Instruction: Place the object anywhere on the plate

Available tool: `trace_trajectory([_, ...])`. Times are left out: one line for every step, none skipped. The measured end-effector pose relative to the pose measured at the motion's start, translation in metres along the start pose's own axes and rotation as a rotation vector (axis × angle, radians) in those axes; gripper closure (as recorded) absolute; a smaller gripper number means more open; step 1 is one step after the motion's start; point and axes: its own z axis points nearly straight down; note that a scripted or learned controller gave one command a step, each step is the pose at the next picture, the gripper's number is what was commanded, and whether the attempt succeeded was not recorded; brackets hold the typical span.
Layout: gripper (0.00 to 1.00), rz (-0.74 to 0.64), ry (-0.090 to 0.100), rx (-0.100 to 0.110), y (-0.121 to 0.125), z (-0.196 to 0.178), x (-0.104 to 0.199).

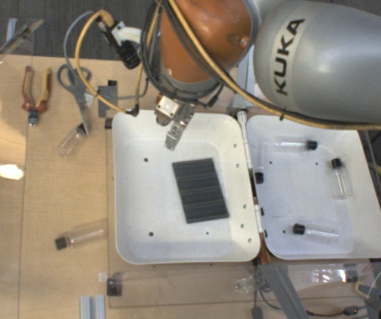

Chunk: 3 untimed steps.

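Observation:
A dark grey ridged plate (200,190) lies flat in the middle of the left white bin (132,198). Three clear tubes with black caps lie in the right bin (370,241): one at the back (295,143), one at the right (339,177), one at the front (314,230). My gripper (174,129) hangs under the orange wrist over the back of the left bin, just behind the plate's far edge and slightly left of it. The view does not show whether anything is between its tips.
On the wooden bench left of the bins lie red-handled pliers (34,93), grey scissors (77,93) and two loose tubes (71,140) (79,236). More tubes (336,274) lie in front of the bins. Yellow and black cables (84,42) loop behind the left bin.

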Motion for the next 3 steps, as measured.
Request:
trace_trajectory([1.0,-0.387,-0.003,-0.004,0.015,0.08,-0.065])
trace_trajectory([1.0,-0.426,-0.001,-0.003,0.06,0.015,-0.129])
trace_trajectory([1.0,-0.396,0.001,-0.001,0.055,-0.066,-0.059])
